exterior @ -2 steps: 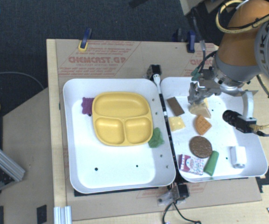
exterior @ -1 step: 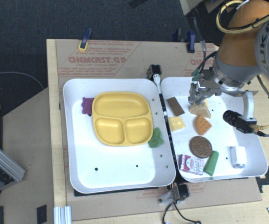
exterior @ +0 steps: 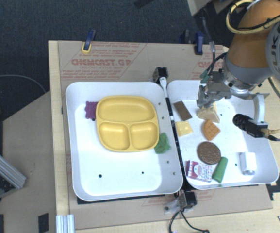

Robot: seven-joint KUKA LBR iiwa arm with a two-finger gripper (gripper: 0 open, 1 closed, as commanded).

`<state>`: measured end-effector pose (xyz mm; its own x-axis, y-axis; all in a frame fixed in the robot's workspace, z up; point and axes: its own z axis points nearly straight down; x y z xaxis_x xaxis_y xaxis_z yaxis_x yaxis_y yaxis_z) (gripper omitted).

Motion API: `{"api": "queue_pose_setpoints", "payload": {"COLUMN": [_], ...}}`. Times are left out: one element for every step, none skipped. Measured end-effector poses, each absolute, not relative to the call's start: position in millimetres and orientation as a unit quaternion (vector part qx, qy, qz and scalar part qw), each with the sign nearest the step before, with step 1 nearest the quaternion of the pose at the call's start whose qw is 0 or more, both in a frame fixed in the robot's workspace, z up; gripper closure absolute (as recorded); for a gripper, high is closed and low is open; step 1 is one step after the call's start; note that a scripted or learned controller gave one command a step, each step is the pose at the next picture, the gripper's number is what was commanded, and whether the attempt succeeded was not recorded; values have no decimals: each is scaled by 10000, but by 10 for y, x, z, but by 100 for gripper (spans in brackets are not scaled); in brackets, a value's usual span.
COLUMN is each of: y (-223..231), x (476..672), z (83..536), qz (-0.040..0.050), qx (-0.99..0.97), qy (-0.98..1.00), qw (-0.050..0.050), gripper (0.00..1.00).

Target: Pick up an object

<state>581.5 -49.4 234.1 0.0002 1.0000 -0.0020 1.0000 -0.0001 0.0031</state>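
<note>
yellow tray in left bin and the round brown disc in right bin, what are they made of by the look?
Yellow divided tray: looks like moulded plastic, smooth and semi-gloss, with rounded compartment edges and soft highlights. Round brown disc: matte, finely textured top, probably a plastic or rubber toy cookie; the view is too coarse to tell which.

Two white bins [exterior: 81,144] sit on tan cardboard printed with red lettering. At centre left, a yellow divided tray [exterior: 127,123] has a purple piece [exterior: 90,110] on its left and a green one [exterior: 162,143] at its lower right. To the right lie a brown bar [exterior: 182,110], pale yellow cheese [exterior: 183,128], an orange waffle [exterior: 210,129], a brown cookie [exterior: 209,152], a red-and-white packet [exterior: 199,171] and a green cylinder [exterior: 221,169].
</note>
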Motion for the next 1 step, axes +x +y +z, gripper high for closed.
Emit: {"api": "queue_pose_setpoints", "payload": {"y": [-524], "x": [5690], "z": [2232], "qz": [-14], "qx": [7075], "qy": [7067], "qw": [-16], "gripper": [100]}}
